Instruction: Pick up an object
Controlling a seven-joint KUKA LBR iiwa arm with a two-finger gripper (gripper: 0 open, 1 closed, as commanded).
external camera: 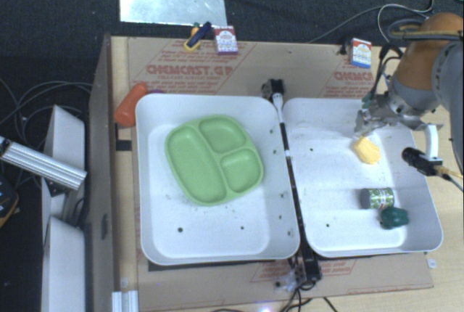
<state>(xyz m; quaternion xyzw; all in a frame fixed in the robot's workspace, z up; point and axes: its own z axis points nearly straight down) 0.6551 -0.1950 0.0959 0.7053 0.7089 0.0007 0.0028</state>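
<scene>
Two white bins are seen on the worktop. A green divided plate point(214, 159) lies in the left bin point(156, 231). In the right bin point(326, 231), a yellow object point(368, 151) sits just below the pincer point(367, 122); its opening cannot be told.

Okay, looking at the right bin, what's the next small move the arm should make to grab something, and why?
Probably ease the gripper down and slightly toward the near edge onto the yellow object. It lies just below the gripper in the right bin, nearer than the small can and dark green object, and nothing crowds it.
</scene>
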